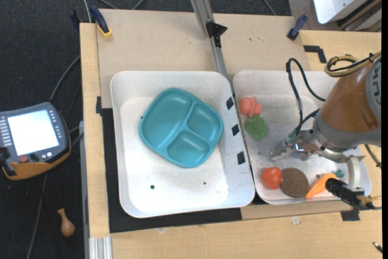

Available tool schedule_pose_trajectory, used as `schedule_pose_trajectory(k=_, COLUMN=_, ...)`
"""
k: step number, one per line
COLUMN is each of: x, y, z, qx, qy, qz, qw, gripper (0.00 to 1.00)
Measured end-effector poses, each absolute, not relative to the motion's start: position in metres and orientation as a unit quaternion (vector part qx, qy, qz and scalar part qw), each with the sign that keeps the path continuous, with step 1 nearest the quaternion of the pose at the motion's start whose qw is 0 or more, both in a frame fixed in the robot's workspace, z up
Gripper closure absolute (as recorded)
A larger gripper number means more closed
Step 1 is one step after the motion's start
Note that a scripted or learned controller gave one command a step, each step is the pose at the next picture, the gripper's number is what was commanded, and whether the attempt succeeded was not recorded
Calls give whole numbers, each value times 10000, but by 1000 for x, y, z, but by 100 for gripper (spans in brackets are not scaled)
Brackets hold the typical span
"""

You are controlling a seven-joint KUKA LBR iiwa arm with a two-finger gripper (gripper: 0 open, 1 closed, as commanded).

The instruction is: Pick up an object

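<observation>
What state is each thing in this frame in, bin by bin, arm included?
Teal divided plate: flat in the left bin, right side up.
Pink toy: loose in the right bin.
Green toy: just below the pink one.
Red tomato: near the front wall.
Brown round piece: beside the tomato.
Orange carrot: beside the brown piece.
Gripper: low over the right bin, grip unclear.
</observation>
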State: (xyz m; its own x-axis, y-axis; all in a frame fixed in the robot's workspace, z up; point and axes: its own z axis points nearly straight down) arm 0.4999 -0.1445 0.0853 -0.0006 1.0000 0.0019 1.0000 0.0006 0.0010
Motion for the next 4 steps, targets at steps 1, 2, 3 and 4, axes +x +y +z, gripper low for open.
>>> schedule_pose_trajectory(k=1, x=501, y=-147, z=99, qx=-7077, qy=-7065, qz=-16, qw=-46, gripper=100)
schedule_pose_trajectory(k=2, x=509, y=-138, z=150, qx=-7062, qy=-7080, qz=-17, qw=-23, gripper=100)
schedule_pose_trajectory(k=3, x=509, y=-133, z=194, qx=-7063, qy=-7080, qz=-16, qw=-23, gripper=100)
schedule_pose_trajectory(k=4, x=510, y=-133, z=244, qx=-7064, qy=-7078, qz=-19, qw=-30, gripper=100)
